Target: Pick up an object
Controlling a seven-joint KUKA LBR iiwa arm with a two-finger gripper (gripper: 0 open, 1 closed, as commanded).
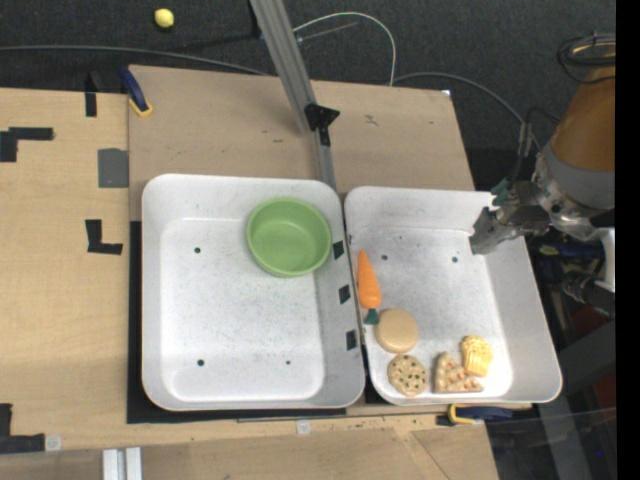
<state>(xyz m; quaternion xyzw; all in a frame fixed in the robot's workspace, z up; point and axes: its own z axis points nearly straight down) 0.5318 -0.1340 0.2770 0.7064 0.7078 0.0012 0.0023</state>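
The right bin point(430, 218) holds a toy carrot point(368, 280), a tan bun point(397, 329), a round cookie point(407, 373), a yellow corn piece point(476, 354) and a pinkish snack point(449, 375), all along its near edge. A green bowl point(289, 236) sits at the back of the left bin point(200, 298). My gripper point(490, 230) hangs over the right bin's far right rim, well away from the food items. Nothing shows between its tips.
A grey metal pole point(285, 53) slants down to the gap between the bins. A cable point(420, 78) loops over the bench behind the right bin. A yellow ball point(164, 17) lies on the dark floor at the back left.
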